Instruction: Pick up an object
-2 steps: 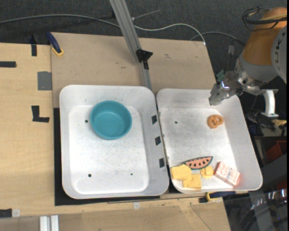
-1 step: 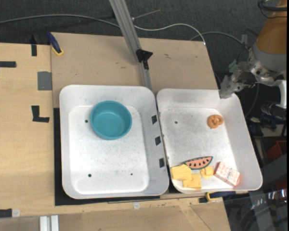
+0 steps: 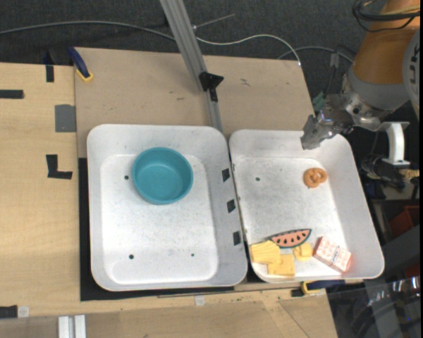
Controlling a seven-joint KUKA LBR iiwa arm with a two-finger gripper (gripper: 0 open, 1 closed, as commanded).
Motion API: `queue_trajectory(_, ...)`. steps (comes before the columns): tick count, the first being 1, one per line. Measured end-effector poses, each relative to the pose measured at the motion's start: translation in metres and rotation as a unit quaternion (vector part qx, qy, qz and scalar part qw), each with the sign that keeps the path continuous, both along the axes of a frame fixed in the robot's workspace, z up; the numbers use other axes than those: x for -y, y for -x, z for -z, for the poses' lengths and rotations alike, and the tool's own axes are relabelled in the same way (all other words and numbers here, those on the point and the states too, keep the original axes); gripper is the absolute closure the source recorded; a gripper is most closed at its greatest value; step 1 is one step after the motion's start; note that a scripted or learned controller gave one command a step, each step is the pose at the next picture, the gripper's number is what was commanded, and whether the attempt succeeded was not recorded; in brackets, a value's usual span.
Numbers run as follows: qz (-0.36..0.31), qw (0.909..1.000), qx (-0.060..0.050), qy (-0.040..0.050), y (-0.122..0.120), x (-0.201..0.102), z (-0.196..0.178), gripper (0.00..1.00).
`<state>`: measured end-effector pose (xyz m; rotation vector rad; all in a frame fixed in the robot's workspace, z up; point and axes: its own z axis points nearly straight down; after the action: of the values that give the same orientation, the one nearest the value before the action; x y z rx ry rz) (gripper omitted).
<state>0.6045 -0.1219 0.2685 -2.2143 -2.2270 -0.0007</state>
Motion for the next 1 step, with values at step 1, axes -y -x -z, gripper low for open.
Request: queue_trajectory(1, 0.000, 1.0000, -0.001, 0.0000, 0.0262, -0.0474, 0.0069, 1.00)
